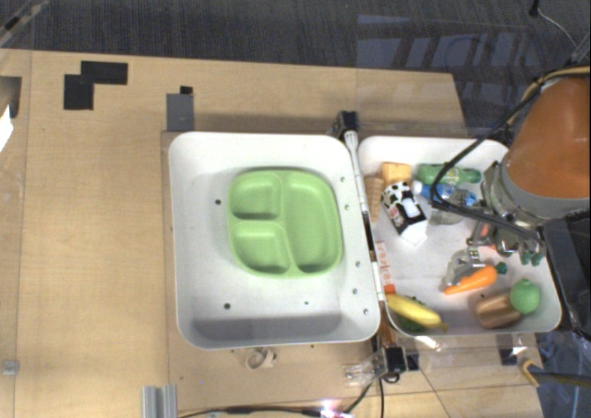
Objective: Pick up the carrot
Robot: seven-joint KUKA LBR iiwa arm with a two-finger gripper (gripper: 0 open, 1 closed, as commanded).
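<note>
- The carrot is taken as the landmark here; it's lying in the right bin, near that bin's front-right part, tilted with its fat end up toward the right and the pointy end down-left.
- The gripper is seen right over the carrot's left half, with the metal fingers spread a bit on either side of it and touching or nearly touching it. The carrot isn't seen lifted, so it can't be called held.
- The grey arm with the orange band is found above and to the right of the carrot, coming in from the right edge.
- A green round fruit is parked just right of the carrot, and a brown chunky thing sits just below-right of it.
- A banana is found to the lower left of the carrot, against the bin's front-left corner.
- Up and left of the carrot, a black-and-white cow-patterned item, a small yellow-orange block and a green bottle-ish thing are bunched together; what exactly they are can't be made out.
- Well to the left of the carrot, the left bin is occupied by a green divided plate with three compartments.
</note>
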